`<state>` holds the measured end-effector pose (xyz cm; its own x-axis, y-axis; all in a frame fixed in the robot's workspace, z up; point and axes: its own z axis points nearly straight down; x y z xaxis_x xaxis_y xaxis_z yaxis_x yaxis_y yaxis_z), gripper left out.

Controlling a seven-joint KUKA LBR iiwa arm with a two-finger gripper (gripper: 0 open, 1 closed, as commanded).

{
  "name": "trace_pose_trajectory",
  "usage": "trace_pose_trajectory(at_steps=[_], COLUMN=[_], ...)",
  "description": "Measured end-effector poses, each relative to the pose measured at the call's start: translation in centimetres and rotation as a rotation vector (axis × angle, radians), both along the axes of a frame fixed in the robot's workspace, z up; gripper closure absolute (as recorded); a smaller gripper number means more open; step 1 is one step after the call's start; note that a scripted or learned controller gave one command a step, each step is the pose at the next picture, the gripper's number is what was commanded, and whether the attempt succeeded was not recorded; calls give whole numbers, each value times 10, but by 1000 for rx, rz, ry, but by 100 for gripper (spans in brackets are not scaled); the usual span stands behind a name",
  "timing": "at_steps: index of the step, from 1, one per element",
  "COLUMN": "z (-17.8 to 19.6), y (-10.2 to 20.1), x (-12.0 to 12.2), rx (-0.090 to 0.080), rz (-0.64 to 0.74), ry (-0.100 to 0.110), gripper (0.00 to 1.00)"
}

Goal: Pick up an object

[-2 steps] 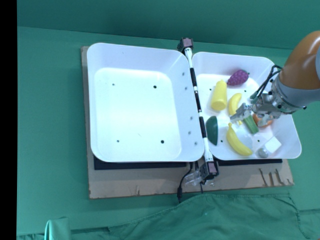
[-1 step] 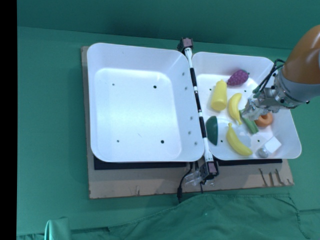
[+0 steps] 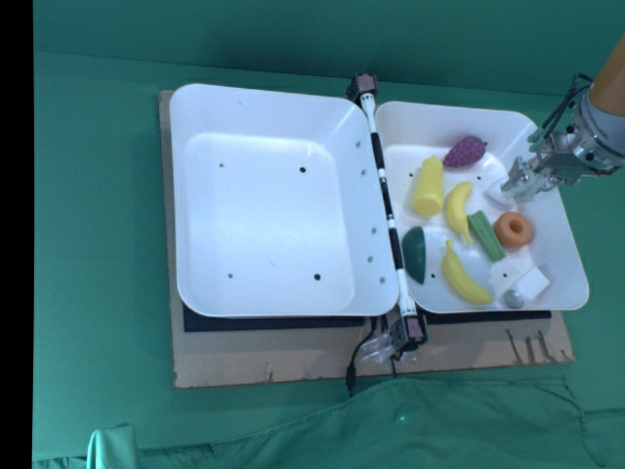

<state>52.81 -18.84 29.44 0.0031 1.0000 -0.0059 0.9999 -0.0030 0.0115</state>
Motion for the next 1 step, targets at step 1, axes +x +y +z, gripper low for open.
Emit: trace_pose_trajectory(at_steps=[1], z=[53], y=[52], x=[22], rx=[4], rz=[6], ry=[0], gripper=[100])
